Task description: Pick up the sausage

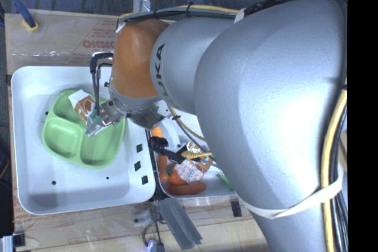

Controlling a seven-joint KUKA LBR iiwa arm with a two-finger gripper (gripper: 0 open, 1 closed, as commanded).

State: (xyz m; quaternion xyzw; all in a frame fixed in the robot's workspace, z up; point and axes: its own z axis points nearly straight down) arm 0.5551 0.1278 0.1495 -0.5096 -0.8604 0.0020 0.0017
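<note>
Fingertips of my gripper (96,123) sit low over the green divided plate (65,141) in the left bin (35,186); whether they're parted I cannot tell, and I see nothing between them. What I take for the sausage (188,188) lies well apart in the right bin's (198,198) clutter. I'd lift clear, cross over, and descend aligned across its length.
</note>
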